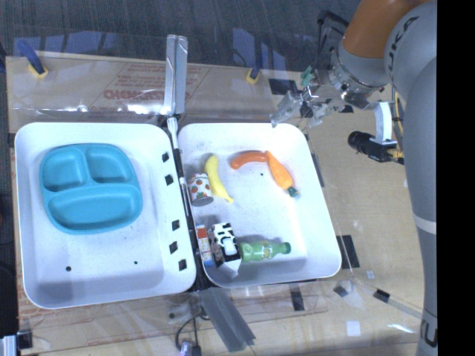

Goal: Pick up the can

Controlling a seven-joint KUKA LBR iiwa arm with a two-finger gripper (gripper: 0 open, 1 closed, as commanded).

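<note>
Pale wood bench under a sheet of clear plastic carries two shallow white bins side by side, with dark ribbed flooring beyond its far edge. In the left bin sits a blue divided tray, toward the far left part of the bin. The right bin holds the clutter: the can, small with a white and red printed label, rests close to the bin's left wall, and a banana lies just beside it on the right, apparently touching. Farther right lie an orange curved piece and a carrot, their ends meeting near the bin's middle. Along the near side are a green bottle on its side, a black and white carton, and a small red-labelled item against the left wall. The gripper hangs over the right bin's far right corner, well apart from the can, at the end of the grey arm reaching in from the right; whether its fingers are spread or closed cannot be made out, and nothing is visibly held.
</note>
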